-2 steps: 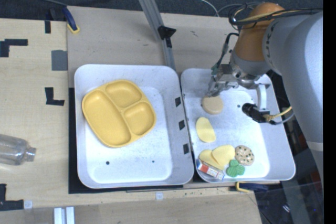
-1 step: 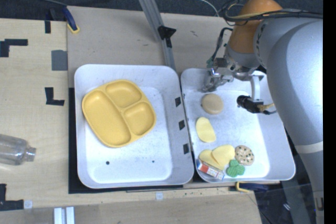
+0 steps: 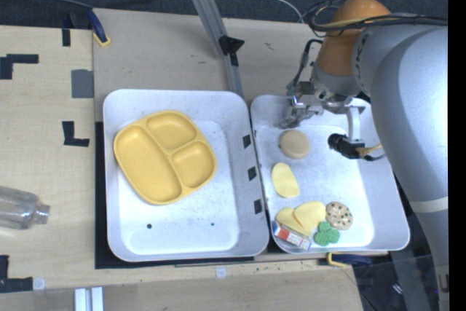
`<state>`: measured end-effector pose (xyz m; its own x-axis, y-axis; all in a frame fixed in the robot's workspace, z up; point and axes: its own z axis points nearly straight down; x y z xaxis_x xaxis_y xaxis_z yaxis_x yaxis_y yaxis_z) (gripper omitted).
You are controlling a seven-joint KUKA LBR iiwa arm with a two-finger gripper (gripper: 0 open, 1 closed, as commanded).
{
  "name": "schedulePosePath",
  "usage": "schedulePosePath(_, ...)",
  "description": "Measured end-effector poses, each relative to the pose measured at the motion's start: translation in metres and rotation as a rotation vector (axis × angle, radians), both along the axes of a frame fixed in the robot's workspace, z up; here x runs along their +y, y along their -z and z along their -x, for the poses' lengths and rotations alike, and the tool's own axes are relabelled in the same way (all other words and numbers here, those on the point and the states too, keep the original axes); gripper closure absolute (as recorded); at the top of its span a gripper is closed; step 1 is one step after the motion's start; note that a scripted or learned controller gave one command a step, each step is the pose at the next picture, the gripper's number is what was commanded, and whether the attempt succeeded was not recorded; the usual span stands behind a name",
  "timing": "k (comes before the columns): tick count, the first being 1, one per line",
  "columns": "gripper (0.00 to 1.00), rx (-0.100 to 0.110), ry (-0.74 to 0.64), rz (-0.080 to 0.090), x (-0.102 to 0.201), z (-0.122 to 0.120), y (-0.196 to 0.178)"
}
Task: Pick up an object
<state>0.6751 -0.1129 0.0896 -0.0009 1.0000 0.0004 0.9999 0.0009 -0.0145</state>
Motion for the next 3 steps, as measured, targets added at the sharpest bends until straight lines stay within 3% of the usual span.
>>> schedulePosePath(1,1.00,-0.011,0.002,0.002,-0.009,0.052,0.001)
schedulePosePath(2,1.00,-0.015,0.005,0.002,-0.050,0.112,-0.001)
schedulePosePath(3,1.00,-0.019,-0.008,0.000,0.024,0.052,0.000)
